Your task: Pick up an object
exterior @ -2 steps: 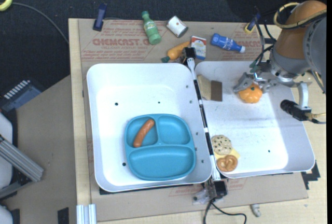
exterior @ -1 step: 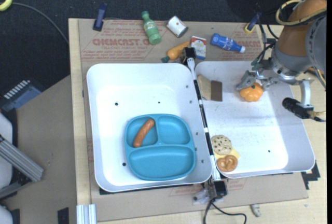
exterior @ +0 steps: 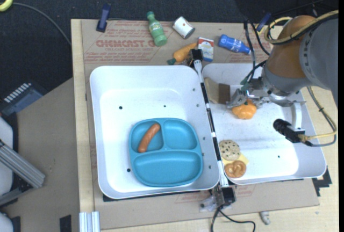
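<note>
At right of centre the gripper (exterior: 244, 101) sits low over the orange toy fruit (exterior: 245, 111), seemingly to grab it; its grip state I cannot tell

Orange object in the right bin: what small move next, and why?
Probably lower straight down a little. The pincer sits right over the orange object in the right bin, but no grasp on it can be seen from this view.

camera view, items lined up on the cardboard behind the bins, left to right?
dark blue item → green bottle → white can → orange item → small carton → blue bottle
</note>
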Robot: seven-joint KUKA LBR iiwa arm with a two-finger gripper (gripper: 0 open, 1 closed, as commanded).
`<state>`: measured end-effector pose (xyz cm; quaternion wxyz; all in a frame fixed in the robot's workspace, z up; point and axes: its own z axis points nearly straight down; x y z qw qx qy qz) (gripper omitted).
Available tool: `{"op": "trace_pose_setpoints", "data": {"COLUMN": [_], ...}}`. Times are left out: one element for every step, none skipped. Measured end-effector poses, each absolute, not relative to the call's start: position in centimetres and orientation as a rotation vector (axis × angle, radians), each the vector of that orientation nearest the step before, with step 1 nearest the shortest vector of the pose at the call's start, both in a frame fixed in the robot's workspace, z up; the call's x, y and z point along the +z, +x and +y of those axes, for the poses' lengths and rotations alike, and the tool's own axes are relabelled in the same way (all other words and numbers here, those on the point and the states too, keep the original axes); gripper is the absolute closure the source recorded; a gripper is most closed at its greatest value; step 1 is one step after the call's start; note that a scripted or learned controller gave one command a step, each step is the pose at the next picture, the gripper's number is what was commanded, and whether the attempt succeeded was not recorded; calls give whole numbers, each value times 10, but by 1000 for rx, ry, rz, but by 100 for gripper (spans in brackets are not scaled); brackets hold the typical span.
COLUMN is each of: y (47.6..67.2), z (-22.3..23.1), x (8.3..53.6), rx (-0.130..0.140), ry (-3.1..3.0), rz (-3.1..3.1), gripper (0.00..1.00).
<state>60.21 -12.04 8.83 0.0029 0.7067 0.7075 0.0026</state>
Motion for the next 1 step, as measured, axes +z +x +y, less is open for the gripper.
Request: {"op": "trace_pose_setpoints", "data": {"y": [523], "z": [-62], "x": [185], "rx": [0], "ry": [2222], "rz": [2223], "gripper": [100]}}
